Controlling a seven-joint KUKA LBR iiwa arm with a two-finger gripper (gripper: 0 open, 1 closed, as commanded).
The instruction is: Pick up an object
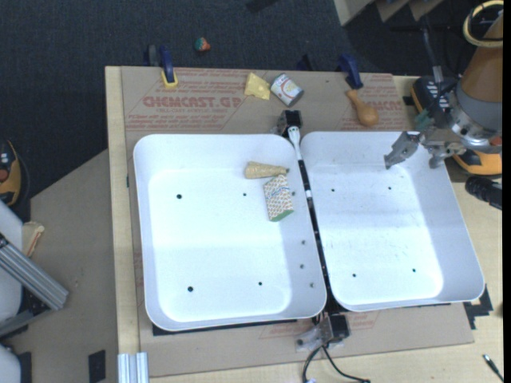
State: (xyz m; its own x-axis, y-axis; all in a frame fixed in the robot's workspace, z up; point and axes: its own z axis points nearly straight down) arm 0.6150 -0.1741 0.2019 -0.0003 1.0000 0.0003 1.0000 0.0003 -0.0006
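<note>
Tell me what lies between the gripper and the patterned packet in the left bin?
In the camera view, between gripper and patterned packet lie bare right bin floor and the dark divider strip.

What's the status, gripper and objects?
Gripper over right bin, upper right corner, nothing between fingers. Tan piece and patterned packet in left bin. Path clear.

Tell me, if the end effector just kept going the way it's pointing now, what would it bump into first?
Most likely the bare floor of the right bin. The end effector hangs over that bin's far right corner, angled down and leftward. Depth is hard to judge from this slant.
</note>
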